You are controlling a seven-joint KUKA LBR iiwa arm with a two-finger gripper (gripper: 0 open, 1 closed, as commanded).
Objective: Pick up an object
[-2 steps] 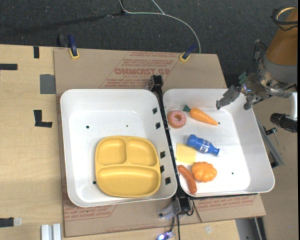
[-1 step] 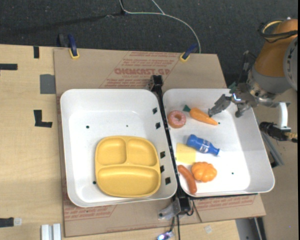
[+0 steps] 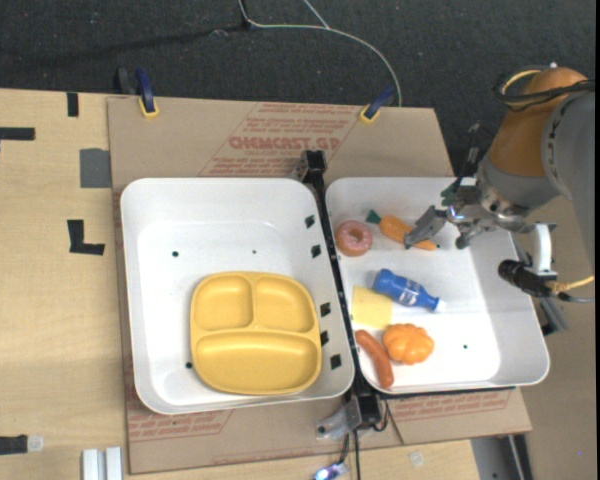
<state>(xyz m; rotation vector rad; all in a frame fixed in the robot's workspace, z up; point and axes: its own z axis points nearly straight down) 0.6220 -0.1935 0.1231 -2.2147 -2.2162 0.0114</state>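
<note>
Tool (image 3: 442, 230) at upper right of the right bin (image 3: 500, 368), fingers spread open, empty, just beside a toy carrot (image 3: 395, 230). Pink donut (image 3: 355, 237) to its left; blue bottle (image 3: 404, 290), orange pumpkin (image 3: 408, 342), sausage (image 3: 374, 357) lower. Yellow divided plate (image 3: 255, 331) in left bin (image 3: 150, 268).

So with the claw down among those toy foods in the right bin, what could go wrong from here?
Two things, I would guess. The gripper is beside the toy carrot, near the bin wall, so it may nudge the carrot aside and close on nothing. Also the pink donut and blue bottle lie close by, so a push could shove the carrot against one of them.
</note>
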